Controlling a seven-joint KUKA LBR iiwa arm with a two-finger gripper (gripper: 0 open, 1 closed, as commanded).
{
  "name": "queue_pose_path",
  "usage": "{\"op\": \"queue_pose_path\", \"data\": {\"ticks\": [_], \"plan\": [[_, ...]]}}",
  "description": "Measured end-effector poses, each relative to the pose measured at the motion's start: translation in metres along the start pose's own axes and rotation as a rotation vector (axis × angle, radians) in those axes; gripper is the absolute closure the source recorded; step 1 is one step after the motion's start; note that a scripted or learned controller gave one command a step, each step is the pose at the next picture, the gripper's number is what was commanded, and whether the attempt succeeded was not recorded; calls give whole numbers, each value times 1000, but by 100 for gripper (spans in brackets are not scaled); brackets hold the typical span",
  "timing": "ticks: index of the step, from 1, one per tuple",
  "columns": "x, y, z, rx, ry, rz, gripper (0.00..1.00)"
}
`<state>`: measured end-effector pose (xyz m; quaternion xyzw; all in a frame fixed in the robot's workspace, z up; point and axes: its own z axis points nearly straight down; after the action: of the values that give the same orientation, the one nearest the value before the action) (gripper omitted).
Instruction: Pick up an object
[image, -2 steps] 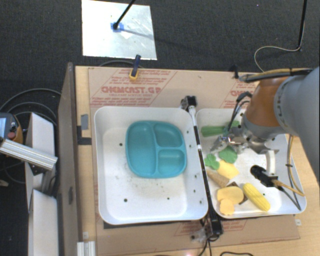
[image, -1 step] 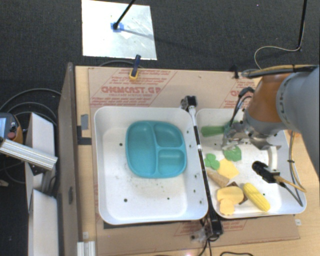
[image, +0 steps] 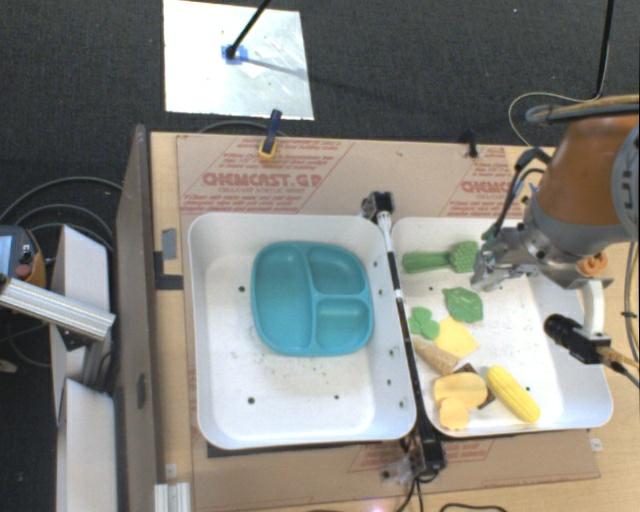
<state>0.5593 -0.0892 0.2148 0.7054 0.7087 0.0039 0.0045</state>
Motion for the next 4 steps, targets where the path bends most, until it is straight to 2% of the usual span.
{"op": "queue_pose_path", "data": {"ticks": [1, 2, 3, 4], "plan": [[24, -15, -26, 7, 2, -2, 100], [22, -15, -24, 9, 1, 1, 0], [-2, 22, 59, 16, 0, 4, 0], [-34, 16, 133, 17, 0, 6, 0]]}}
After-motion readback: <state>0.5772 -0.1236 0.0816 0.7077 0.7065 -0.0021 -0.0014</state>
